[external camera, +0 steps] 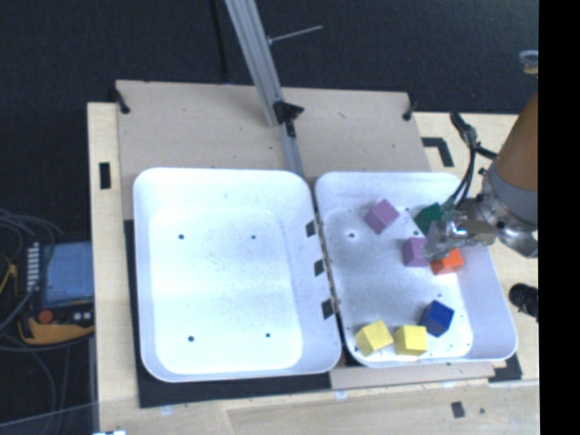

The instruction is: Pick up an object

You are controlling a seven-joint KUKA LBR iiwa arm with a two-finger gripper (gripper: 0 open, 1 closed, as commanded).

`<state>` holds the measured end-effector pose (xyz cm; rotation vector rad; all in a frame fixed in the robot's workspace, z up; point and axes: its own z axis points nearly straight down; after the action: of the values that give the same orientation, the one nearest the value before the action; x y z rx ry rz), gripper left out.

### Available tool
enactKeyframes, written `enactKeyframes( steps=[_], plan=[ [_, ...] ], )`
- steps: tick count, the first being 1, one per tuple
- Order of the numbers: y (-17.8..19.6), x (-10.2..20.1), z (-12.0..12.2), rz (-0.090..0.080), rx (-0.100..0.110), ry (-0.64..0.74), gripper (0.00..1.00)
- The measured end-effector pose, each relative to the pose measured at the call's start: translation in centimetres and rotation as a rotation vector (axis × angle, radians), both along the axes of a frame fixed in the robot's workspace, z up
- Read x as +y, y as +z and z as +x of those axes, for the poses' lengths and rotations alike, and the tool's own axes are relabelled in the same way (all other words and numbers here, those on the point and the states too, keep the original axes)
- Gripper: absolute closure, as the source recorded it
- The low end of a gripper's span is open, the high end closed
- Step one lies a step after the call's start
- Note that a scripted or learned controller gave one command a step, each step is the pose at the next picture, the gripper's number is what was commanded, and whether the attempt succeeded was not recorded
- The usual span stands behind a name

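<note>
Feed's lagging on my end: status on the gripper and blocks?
Gripper low in right bin, fingers unclear. Purple block, orange block, green block crowd it. Nothing seen held.

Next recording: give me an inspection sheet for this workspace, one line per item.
Surface: wooden bench bearing a left white bin and a right white bin.
Job's things: in the right bin, purple cube, second purple block, green block, orange block, blue cube, two yellow cubes.
Clutter: nothing seen.
Gripper: gripper low among the green, purple and orange blocks; grasp unclear.
Cables: black cables at the wrist; more at far left.
Surroundings: slanted metal rail; blue device.
</note>
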<state>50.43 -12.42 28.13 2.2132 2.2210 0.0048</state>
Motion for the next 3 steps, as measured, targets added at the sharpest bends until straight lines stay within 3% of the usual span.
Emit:
enactKeyframes(
  steps=[1,3],
  plan=[
    [-0.7,3.4,2.4,0.002,0.005,0.002,1.00],
    [-3.4,13.3,8.8,0.003,0.005,0.004,1.00]
  ],
)
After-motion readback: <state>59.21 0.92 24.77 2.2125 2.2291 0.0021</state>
